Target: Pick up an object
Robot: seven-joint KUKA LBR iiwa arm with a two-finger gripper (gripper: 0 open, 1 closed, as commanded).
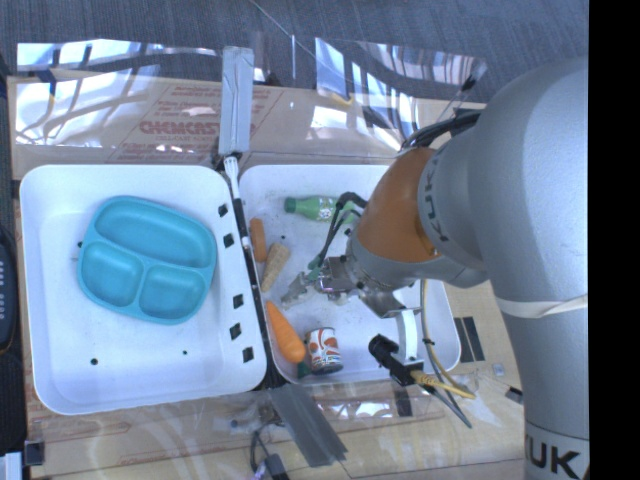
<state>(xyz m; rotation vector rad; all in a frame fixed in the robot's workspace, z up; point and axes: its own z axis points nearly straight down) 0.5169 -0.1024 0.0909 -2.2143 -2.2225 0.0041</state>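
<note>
carrot (286, 334) lies diagonal, tip toward upper left; gripper (303, 286) above

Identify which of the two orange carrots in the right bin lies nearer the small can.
The larger carrot, low in the bin beside the can; the smaller carrot lies higher.

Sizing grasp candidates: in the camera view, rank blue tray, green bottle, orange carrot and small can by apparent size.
1. blue tray, by far largest.
2. orange carrot.
3-4. green bottle and small can look close; the arm covers one end of the bottle, so unranked.
</note>
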